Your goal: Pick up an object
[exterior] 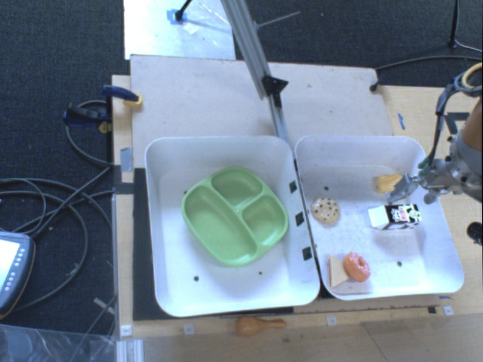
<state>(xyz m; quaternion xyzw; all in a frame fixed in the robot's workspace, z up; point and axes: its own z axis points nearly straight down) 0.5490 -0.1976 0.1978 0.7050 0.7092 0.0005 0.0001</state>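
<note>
KUKA arm [472, 138] reaches in from the right over the right bin [453, 277], its gripper [404, 194] low inside the bin, near the far-right corner w/ the right wall just beside the wrist. Most open room lies in the bin's middle and near-right floor. A small white-and-black carton [396, 216] sits just below the fingertips, in the right half of the bin; it lies flat, long axis roughly left-right, printed black end toward the right wall, white end toward the bin's centre. A yellow piece [388, 182] sits just left of the gripper, toward the far wall. Whether the fingers are spread or closed can't be told at this angle, and nothing shows between them; contact w/ the carton also unclear. Elsewhere in the same bin: a speckled cookie [326, 211] near the left wall, and a pink donut [356, 266] on a tan slice [336, 272] near the front edge. Left bin [162, 277] carries a green divided plate [235, 215], approx. centred, set at a slant. A tan wooden item [259, 324] lies on the bench just in front of the bins.
</note>
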